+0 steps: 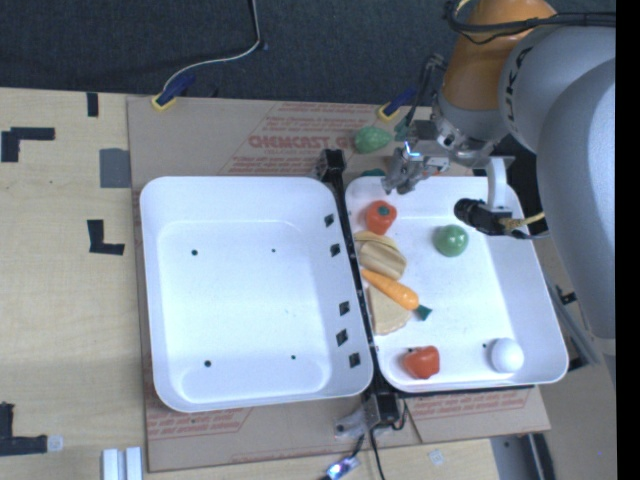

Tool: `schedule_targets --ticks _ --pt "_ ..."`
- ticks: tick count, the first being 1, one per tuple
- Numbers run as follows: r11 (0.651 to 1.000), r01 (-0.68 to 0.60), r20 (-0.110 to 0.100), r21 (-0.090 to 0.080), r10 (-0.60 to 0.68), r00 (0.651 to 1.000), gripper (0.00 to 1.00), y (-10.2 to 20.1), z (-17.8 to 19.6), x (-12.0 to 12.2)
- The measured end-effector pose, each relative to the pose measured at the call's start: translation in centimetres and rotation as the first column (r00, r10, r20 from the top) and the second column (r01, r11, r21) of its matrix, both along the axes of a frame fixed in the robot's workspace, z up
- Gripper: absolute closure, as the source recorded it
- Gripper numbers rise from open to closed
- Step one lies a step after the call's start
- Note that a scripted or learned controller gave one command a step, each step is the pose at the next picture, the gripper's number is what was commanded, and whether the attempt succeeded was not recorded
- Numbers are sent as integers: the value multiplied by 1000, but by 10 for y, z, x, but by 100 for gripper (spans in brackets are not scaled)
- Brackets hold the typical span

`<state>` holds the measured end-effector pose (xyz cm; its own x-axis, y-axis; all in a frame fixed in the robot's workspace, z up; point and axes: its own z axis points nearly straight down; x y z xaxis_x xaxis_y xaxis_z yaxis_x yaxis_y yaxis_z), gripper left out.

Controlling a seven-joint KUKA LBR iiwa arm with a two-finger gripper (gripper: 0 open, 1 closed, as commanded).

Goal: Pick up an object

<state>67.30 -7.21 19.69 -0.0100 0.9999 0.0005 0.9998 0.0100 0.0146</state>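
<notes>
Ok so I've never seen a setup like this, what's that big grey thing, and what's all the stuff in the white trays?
This is one picture from a camera fixed above a bench, looking down at a slant. The grey shape with an orange band is a robot arm, reaching in from the right. Its tip is a gripper, over the far left corner of the right bin. I see nothing held in it. Beside that is the left bin. The right bin holds small toy-like foods: a red tomato, a green ball, an orange carrot lying on tan slices, another red piece and a white ball. A green thing lies outside, behind the bins.
</notes>
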Motion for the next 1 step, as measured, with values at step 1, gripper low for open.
schedule_targets --ticks 1 --pt "1000 1 -15 2 -1 1000 100 90 7 -5"
